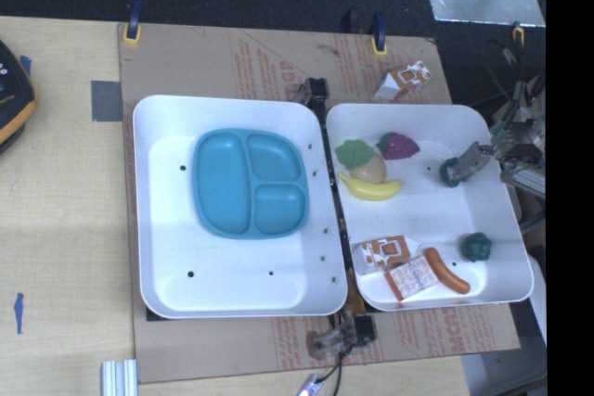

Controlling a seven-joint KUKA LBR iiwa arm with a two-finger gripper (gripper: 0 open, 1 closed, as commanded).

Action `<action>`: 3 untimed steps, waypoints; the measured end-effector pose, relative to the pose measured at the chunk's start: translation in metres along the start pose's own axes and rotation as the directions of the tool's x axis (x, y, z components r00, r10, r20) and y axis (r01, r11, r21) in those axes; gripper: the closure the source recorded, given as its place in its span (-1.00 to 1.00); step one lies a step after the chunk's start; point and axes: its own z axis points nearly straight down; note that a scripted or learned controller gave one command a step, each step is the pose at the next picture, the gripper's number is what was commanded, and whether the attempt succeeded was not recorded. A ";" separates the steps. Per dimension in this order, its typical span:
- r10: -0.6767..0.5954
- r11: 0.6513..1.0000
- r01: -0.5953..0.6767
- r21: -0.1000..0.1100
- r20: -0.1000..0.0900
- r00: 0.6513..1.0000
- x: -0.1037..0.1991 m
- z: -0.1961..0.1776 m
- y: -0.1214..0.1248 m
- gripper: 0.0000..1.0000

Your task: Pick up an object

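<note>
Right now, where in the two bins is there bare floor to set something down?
The left bin has bare strips beside and below the blue divided plate. The right bin has a bare patch mid-floor, between the banana, the dark green toy and the hand. Its lower edge is crowded: two cartons and a sausage.

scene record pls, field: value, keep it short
left bin: blue divided plate
right bin: banana, purple grapes, green leafy toy, sausage, two small cartons, dark green lump
outside bins: small carton on cardboard
gripper: over right bin's right side, near its rim; finger state unclear
</note>
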 end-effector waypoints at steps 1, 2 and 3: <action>0.000 1.000 0.000 0.002 0.000 1.000 -0.014 0.095 -0.053 -1.00; -0.002 1.000 0.002 0.000 0.001 1.000 0.012 0.132 0.005 -1.00; 0.003 1.000 -0.003 -0.013 0.008 1.000 0.032 0.130 -0.068 -1.00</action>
